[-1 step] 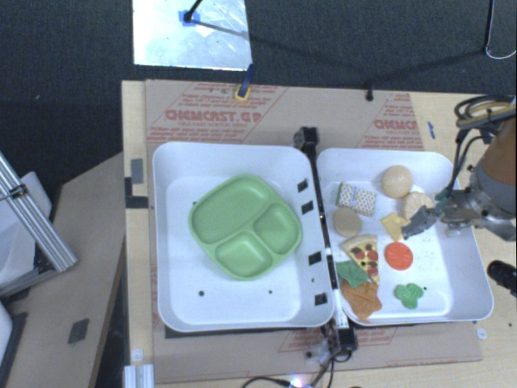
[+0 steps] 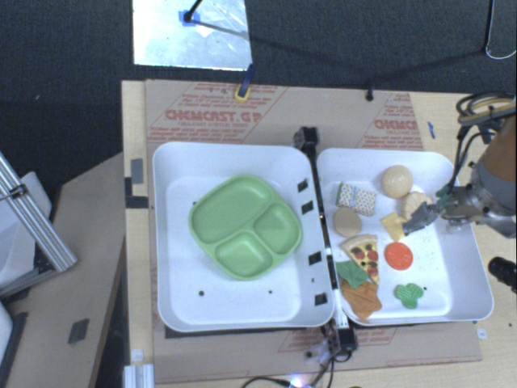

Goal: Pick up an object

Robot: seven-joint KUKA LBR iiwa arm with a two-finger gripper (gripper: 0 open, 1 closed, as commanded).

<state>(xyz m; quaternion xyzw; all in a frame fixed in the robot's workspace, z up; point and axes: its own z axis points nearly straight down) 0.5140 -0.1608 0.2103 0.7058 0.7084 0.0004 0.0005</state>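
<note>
The right bin holds several toy foods: a beige bun, a patterned block, a tan disc, a yellow cheese wedge, a pizza slice, a red tomato slice, a green broccoli, a green leaf and a brown piece. My gripper reaches in from the right, low over the bin. It sits just right of the cheese wedge and partly covers a second beige ball. Nothing is visibly held.
A green divided plate lies in the left bin. A black hinge strip separates the two bins. Cables hang by the arm at the right. A shiny sheet lies beyond the bench.
</note>
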